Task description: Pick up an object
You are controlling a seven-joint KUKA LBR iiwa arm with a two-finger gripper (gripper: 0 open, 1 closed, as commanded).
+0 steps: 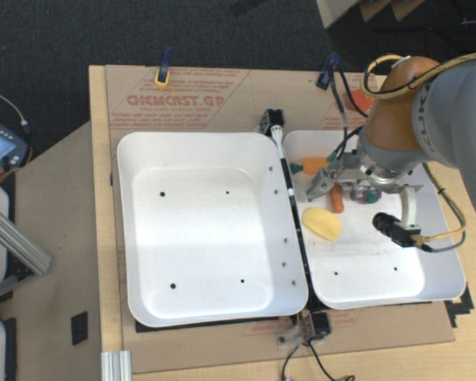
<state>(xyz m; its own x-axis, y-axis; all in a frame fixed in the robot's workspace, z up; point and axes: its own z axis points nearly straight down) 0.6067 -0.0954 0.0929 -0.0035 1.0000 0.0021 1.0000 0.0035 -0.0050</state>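
- The surface (103,213) is a brown board with red letters printed near its far edge.
- Two flat white bins sit side by side on it, and their edges touch in the middle.
- The left bin (143,157) has small dark dots on its floor.
- The right bin (365,292) has a few small things in it.
- A yellow lumpy object (322,225) lies in the right bin, near the wall that the two bins share.
- A small orange-red object (336,201) stands just above the yellow one, close to it.
- Another orange object with a green bit (312,166) lies near the far left corner of the right bin.
- The big grey arm (452,109) comes in from the right, and it has an orange band (397,109) above the wrist.
- The claw (333,182) hangs low over the far part of the right bin, right by the small orange-red object.
- I cannot tell how the claw is set, since the arm and the wires hide too much of it.
- A black cable part (393,227) sticks out below the wrist, over the bin floor.
- A yellow and blue clip (164,73) pinches the far edge of the board.
- A blue clip (328,67) sits further right on that same edge.
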